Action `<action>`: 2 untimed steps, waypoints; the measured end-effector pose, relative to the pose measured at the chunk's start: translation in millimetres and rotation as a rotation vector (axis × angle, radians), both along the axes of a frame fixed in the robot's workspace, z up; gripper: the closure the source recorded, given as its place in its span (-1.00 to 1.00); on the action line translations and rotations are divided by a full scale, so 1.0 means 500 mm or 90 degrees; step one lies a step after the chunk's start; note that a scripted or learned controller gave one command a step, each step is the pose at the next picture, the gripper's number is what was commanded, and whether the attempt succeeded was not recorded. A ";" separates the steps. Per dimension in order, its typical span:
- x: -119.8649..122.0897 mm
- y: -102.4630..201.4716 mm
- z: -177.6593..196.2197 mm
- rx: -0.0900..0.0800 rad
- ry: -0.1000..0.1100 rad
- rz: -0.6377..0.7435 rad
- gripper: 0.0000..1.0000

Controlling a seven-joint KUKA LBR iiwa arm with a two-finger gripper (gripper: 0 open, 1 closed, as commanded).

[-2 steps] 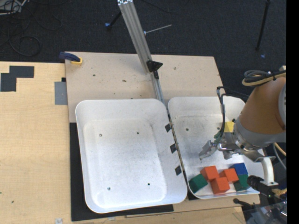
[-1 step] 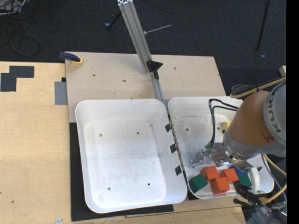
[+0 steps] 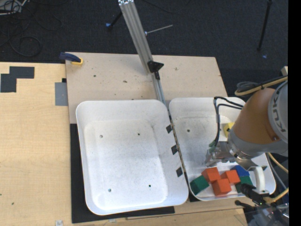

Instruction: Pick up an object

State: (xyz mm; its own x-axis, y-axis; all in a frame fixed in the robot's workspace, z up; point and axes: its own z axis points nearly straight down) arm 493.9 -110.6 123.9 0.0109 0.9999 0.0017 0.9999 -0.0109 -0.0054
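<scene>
Near the front of the right bin [image 3: 195, 121] lie two orange blocks [image 3: 211, 174] [image 3: 222, 186], an orange-red block [image 3: 232, 176], a green block [image 3: 199, 184] and a blue block [image 3: 243, 171]. A white object [image 3: 259, 178] lies at the bin's right side and a yellow piece [image 3: 229, 126] shows behind the arm. My gripper [image 3: 212, 157] hangs low over the bin just behind the orange blocks. The arm's orange wrist band [image 3: 254, 119] covers the bin's right part.
The left bin [image 3: 127, 154] sits beside the right one, with black clips [image 3: 174, 149] along the shared rim. A slanted aluminium bar [image 3: 139, 36] rises behind the bins. A blue and yellow clamp [image 3: 71, 58] lies on the bench's far left corner.
</scene>
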 end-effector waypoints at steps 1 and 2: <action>0.010 0.011 0.089 -0.001 -0.004 0.008 1.00; 0.029 0.004 0.203 -0.001 -0.005 0.007 1.00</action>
